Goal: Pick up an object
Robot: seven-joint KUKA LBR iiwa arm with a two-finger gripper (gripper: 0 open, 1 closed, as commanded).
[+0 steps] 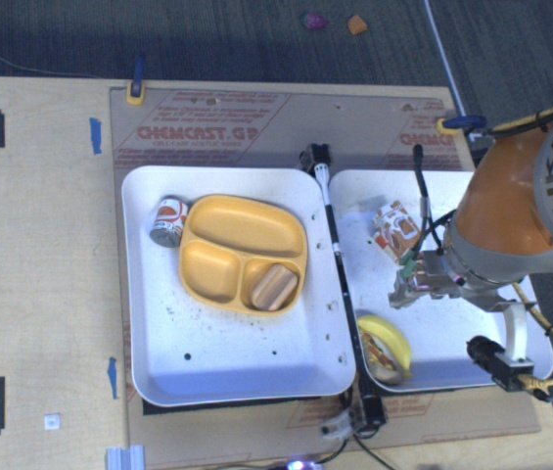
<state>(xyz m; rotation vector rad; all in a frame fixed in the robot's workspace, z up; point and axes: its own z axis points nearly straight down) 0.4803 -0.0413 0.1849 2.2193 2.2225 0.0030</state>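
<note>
Nearest the camera, at the bottom edge of the light wooden desk (41, 292), sit dark cables & a clamp where the two bins meet.

Going L to R: black tape marks on the desk's left side, plus blue tape bits. Next, the left shallow white bin (227, 360), resting on a brown cardboard sheet (256, 116) w/ red print. Inside it, a small red-and-white crushed can (167, 220) lies at the upper left, touching the rim of a yellow three-compartment plastic tray (242, 233). Tray's lower-right compartment holds a tan rounded bread-like piece (274, 286); other two compartments bare.

Right shallow white bin (442, 365): a crinkled white-and-orange snack wrapper (395, 227) near its upper middle; a yellow banana-like toy (386, 346) at the lower-left corner, against the bin wall.

Grey arm w/ orange band (506, 213) comes in from the right, over the right bin. Its hand (413, 284) hangs btwn the wrapper & the yellow toy, just below the wrapper, apart from the toy. Nothing visible btwn its fingers. Can't tell how far open it is – the tips blur into wrist hardware. Can't tell if it touches the bin floor either.

Two small bits, purple & orange, lie on the dark carpet beyond the desk.
</note>
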